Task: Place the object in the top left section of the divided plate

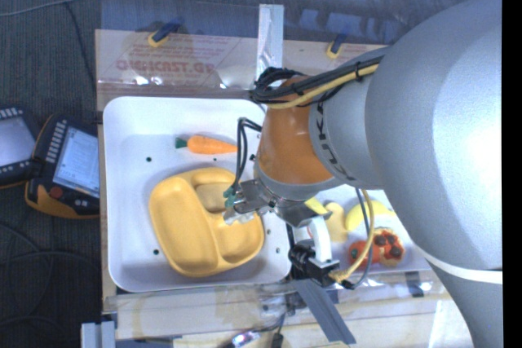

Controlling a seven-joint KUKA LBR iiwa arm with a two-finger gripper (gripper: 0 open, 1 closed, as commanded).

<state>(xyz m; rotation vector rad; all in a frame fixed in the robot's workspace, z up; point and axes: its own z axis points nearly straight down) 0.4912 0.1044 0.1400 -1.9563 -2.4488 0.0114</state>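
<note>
Status check, task progress; single overhead view.

The yellow plastic divided plate (200,226) lies in the left shallow white bin (122,175), tilted relative to the bin walls; its sections read as one large lobe toward the left and smaller ones toward the right, though the arm covers part of the right side. No object is visible in any uncovered section; the upper-left section looks bare.

The likely task object, an orange toy carrot with a green stub end (210,145), lies flat on the bin floor just above the plate, near it but apart from it; green end pointing left.

The grey arm with its orange band (289,147) reaches in from the right and hangs over the right edge of the plate. The end effector (239,206) sits over the plate's right-hand sections; whether it is spread or closed cannot be told from this angle, and nothing is seen held in it.

Right bin (408,277): a few toy foods, a yellow piece (359,214) and a red-orange piece (383,247), mostly hidden under the arm.

Judgement: the placement is not done; the carrot is outside the plate. Left to do: a grasp on the carrot, a lift, a short carry to the upper-left section, a release. The end effector is close to the plate, not above the carrot; so the task appears to be at an early stage, if the carrot is indeed the intended object.
</note>
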